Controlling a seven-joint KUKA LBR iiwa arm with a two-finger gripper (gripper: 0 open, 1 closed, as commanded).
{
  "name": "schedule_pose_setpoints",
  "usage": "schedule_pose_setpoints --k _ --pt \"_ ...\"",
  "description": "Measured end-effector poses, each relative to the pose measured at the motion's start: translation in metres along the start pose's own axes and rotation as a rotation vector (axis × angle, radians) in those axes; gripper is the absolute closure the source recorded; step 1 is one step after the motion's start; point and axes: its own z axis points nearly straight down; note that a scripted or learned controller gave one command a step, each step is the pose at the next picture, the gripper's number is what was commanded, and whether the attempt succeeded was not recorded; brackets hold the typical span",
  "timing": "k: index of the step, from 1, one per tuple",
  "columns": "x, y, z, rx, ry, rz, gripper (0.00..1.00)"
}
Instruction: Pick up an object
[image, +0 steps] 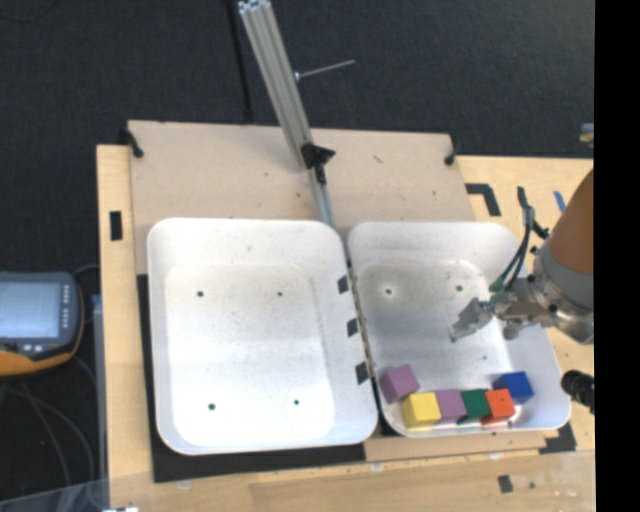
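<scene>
The gripper (470, 322) is seen over the right bin (420, 250); its grip cannot be told, being blurred.

One fixed camera looks down at a slant on the table (250, 170) from above, far enough to see both white bins (250, 335) fully.

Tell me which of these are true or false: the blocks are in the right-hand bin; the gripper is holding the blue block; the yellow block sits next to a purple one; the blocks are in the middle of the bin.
1. The blocks lie in the right bin. True.
2. The gripper holds the blue block. False: the block lies in the bin, apart from it.
3. The yellow block sits beside a purple block. True.
4. The blocks are at mid-bin. False: they line its near edge.
</scene>
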Motion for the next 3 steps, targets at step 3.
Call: schedule_pose_setpoints --k 3 --pt "0.01 0.028 -0.188 -0.004 -0.003 -0.005 0.0"
